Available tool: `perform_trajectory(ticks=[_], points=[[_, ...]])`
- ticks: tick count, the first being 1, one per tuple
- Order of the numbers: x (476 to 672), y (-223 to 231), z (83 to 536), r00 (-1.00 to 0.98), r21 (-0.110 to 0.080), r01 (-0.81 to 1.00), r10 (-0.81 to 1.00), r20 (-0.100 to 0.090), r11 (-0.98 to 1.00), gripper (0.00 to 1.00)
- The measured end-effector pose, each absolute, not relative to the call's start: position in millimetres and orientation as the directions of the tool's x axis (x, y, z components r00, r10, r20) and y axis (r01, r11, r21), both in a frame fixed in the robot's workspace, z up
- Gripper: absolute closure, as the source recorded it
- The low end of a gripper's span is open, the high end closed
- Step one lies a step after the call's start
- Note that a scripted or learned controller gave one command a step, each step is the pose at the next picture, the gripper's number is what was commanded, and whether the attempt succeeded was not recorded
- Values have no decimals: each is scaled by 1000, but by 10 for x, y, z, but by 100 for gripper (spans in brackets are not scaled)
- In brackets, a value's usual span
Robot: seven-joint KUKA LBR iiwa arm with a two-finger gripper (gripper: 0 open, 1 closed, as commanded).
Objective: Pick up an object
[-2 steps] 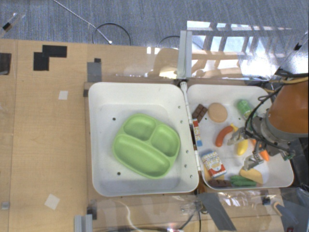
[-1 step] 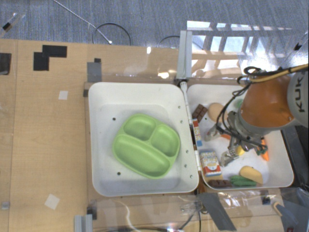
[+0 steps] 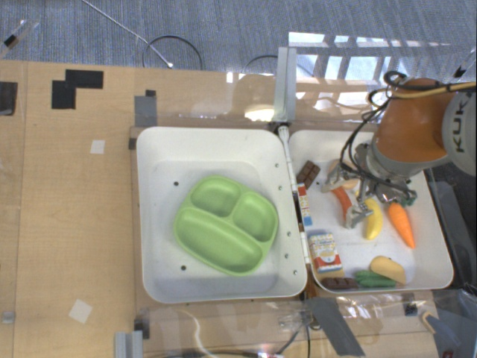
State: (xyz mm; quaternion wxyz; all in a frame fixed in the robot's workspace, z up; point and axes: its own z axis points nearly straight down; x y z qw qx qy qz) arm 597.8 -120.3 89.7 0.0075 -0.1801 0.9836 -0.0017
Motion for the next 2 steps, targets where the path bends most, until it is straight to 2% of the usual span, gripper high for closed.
perform_trajectory(ticks=[1,2], points=[[6028,-1189,1058,-934,-12,-355,-355,-30,935,100],[5155,-1548,920,-909,-11,-417,-417,-14,909,100]])
